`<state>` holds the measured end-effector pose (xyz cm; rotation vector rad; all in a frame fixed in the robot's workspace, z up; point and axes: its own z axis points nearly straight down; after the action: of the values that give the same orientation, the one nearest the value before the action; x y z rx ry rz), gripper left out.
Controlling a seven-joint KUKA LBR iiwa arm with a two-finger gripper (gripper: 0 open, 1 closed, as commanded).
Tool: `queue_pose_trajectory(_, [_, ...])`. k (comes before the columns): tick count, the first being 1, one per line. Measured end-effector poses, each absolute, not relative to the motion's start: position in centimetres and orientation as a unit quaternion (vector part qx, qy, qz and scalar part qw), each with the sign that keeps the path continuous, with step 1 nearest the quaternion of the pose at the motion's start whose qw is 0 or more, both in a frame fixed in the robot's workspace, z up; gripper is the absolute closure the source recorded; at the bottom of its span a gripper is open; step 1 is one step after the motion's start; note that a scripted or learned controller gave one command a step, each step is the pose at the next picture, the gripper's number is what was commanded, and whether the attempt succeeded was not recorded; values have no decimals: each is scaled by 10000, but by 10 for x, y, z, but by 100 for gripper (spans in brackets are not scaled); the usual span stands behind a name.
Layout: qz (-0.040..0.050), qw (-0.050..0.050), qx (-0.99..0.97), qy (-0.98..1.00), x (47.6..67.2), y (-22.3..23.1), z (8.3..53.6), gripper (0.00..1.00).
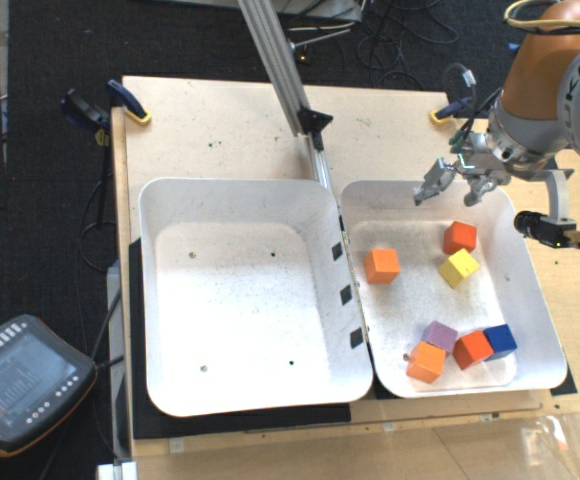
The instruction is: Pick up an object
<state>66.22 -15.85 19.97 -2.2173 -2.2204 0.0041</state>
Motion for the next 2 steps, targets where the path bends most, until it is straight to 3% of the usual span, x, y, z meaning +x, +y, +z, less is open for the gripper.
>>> queue_pose_trajectory(1, [2,-6,-7059,-7083,663,-158,203,0])
queue_pose_trajectory(2, [17,21,-7060,-7082,668,-158,140,0])
